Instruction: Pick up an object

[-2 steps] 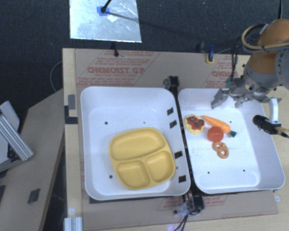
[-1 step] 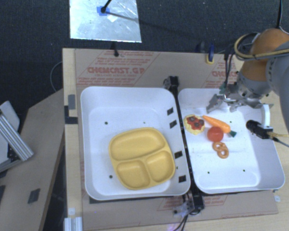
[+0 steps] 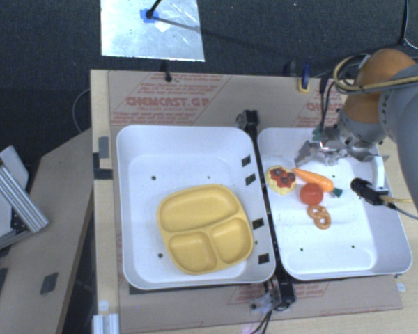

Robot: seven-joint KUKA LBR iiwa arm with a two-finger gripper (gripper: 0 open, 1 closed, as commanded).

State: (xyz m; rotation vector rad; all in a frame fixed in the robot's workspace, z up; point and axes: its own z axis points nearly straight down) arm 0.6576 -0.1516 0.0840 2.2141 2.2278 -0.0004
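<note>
The end effector [image 3: 319, 149] is seen low over the far part of the right white bin [image 3: 355, 252]; finger state cannot be determined. Just beside it lies an orange plastic carrot [image 3: 315, 179], touching a red round tomato [image 3: 311, 194]. A yellow three-compartment plastic tray [image 3: 204, 227] sits in the left white bin [image 3: 143, 186].

Two white bins side by side on the bench [image 3: 160, 92]. Left bin [image 3: 136, 186]: yellow divided tray [image 3: 205, 227]. Right bin [image 3: 383, 245]: carrot [image 3: 313, 179], tomato [image 3: 311, 193], pretzel [image 3: 320, 216], small pizza toy [image 3: 281, 179]. Claw [image 3: 319, 149] poised above the carrot, near the bin's far wall.
</note>
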